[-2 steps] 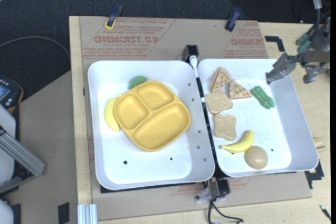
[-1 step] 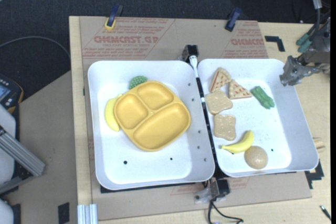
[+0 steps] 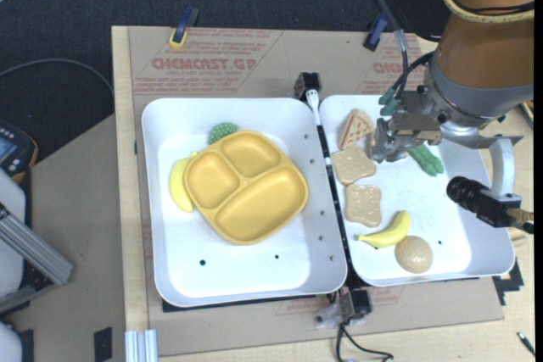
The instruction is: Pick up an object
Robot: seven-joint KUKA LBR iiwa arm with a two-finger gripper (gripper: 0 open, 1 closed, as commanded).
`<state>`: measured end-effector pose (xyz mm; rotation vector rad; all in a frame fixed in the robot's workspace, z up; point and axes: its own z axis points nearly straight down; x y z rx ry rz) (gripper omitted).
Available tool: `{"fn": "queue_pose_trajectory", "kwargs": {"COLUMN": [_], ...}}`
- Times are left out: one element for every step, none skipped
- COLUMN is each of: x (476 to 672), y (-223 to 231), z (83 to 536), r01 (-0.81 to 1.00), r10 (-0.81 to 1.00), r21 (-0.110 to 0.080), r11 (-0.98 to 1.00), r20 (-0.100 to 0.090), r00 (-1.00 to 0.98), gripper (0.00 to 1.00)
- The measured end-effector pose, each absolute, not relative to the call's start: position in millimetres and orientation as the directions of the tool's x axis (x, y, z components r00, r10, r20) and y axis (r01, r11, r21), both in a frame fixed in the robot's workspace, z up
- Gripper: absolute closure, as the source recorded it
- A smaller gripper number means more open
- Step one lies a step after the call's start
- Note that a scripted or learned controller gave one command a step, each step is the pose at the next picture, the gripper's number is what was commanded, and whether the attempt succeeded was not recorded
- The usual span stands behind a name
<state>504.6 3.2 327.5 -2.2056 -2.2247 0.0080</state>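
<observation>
The right bin (image 3: 458,263) holds toy food. A waffle-patterned triangle (image 3: 355,130) lies at its upper left, a tan bread slice (image 3: 353,166) below it, and another toast piece (image 3: 365,205) under that. A yellow banana (image 3: 387,232) and a beige round bun (image 3: 413,254) sit near the front. A green bean-like piece (image 3: 425,158) lies beside the gripper (image 3: 386,147), which hangs low over the bin's upper middle, just right of the bread slice. The wrist hides the fingertips from above.
The left bin (image 3: 170,258) carries a yellow divided plate (image 3: 246,186), with a yellow banana-shaped piece (image 3: 178,186) at its left edge and a green bumpy item (image 3: 223,131) behind it. A black cylinder (image 3: 479,199) on the arm juts over the right bin's right side.
</observation>
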Motion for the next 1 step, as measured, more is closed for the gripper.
{"fn": "queue_pose_trajectory", "kwargs": {"x": [479.0], "y": [47.9], "z": [383.7], "r01": [1.0], "r10": [1.0], "r21": [0.007], "r11": [0.007], "r20": [0.002], "r00": [-0.007], "gripper": [1.0]}}
